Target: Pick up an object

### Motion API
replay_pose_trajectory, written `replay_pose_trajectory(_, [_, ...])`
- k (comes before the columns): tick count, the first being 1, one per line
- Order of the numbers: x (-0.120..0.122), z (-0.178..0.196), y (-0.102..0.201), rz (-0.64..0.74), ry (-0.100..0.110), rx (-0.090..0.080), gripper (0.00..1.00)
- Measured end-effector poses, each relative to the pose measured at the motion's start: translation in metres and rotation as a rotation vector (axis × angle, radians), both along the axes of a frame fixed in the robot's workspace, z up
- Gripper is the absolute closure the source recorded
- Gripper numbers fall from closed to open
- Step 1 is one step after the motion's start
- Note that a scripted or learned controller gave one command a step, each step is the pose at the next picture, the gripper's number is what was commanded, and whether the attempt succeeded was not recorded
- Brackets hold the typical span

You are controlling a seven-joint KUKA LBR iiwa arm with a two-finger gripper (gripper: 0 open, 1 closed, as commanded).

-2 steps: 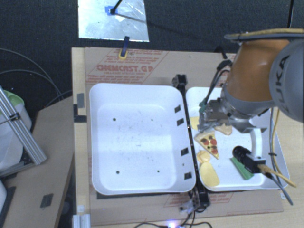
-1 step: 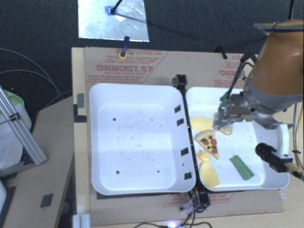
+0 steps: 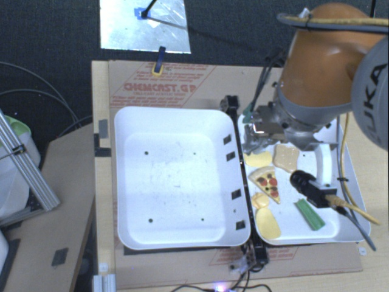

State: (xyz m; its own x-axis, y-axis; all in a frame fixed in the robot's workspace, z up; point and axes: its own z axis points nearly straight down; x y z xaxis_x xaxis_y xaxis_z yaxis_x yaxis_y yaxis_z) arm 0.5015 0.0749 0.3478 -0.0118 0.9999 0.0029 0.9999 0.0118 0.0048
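My pincer [image 3: 254, 137] hangs low in the far corner of the white bin [image 3: 337, 224] on my arm's side, and I cannot tell whether it is spread or pressed together. Just nearer the camera than it lies a yellow toy piece [image 3: 259, 160], with a pale bread slice [image 3: 285, 158] beside that. Further out from the pincer, toward the near rim, lie a pizza slice [image 3: 267, 184] and a green block [image 3: 310, 215].

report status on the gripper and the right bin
Gripper low over far left corner of right bin. Pizza slice, green stick, pale square, yellow pieces lie loose there. Arm hides the far side.
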Motion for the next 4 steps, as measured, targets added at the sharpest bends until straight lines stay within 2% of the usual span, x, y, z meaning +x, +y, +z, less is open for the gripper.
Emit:
replay_pose_trajectory(1, [-0.015, 0.062, 0.016, -0.005, -0.003, 0.000, 1.00])
replay_pose_trajectory(3, [-0.013, 0.080, 0.015, 0.004, -0.005, -0.001, 1.00])
replay_pose_trajectory(4, [-0.016, -0.040, 0.073, -0.004, 0.014, -0.004, 1.00])
